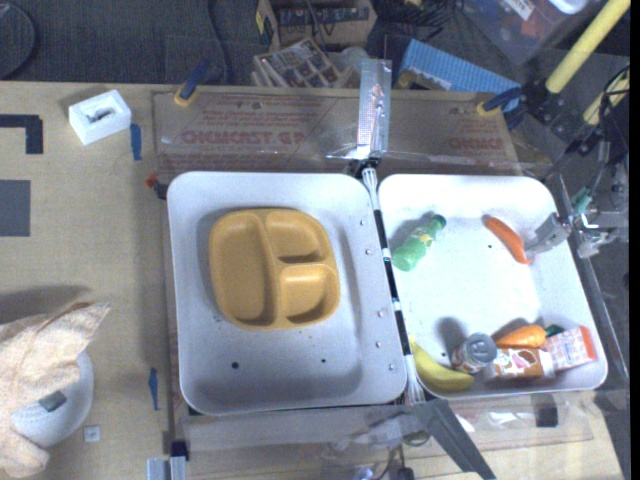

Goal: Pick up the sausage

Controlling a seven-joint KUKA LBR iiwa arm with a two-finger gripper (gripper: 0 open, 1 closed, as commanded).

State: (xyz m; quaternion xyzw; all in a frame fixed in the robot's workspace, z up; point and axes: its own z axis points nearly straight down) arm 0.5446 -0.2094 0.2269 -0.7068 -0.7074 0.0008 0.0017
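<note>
The sausage (505, 237) is a small orange-red piece lying at a slant near the far right of the right bin (470, 288). My gripper (549, 234) comes in over the bin's right rim, its grey tip just right of the sausage's lower end. From this angle I cannot tell whether the two touch. The sausage rests on the bin floor.
The right bin also holds a green bottle (415, 243), a banana (440, 368), a can (476, 352), a carrot (522, 336) and a juice box (548, 355) along its near edge. A yellow divided plate (272, 266) sits in the left bin (280, 368).
</note>
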